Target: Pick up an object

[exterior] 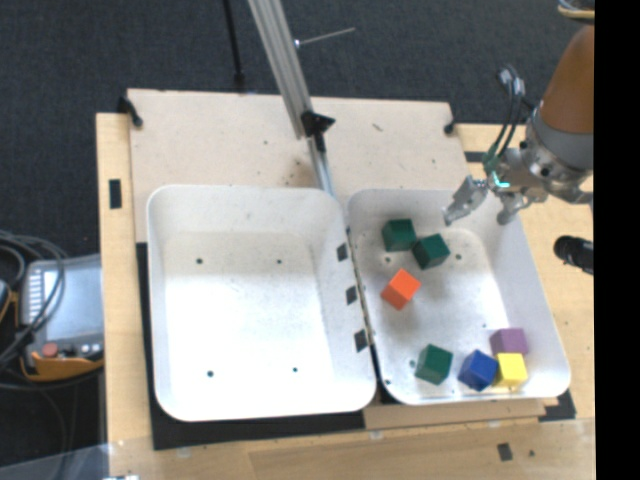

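The right bin [520,278] holds several small blocks. Two dark green blocks [399,234] [431,251] lie near its back, with an orange block [401,288] just in front of them. Along the front edge sit a third green block [434,363], a blue block [479,369], a yellow block [512,369] and a purple block [509,341]. My gripper [487,204] hangs above the bin's back right corner, open, its two fingers spread apart with nothing between them. It is right of the green blocks and not touching any block.
The left bin [250,298] stands beside the right one on the wooden bench. A slanted aluminium bar [285,58] reaches down to the gap between the bins at the back. A grey control box [60,308] with cables sits off the bench at far left.
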Action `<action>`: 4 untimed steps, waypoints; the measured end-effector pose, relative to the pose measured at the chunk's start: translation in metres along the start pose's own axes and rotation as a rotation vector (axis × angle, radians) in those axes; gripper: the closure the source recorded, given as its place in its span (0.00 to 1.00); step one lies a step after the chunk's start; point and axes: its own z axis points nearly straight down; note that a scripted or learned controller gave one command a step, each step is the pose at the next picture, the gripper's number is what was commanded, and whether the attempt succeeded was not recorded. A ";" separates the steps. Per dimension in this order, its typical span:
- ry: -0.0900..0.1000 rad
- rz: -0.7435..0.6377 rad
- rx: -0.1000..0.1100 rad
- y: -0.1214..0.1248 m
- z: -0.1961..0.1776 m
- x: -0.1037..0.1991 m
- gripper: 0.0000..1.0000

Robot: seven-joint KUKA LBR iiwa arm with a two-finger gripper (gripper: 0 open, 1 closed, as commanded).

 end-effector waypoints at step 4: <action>-0.002 0.004 0.001 0.000 0.146 -0.012 0.00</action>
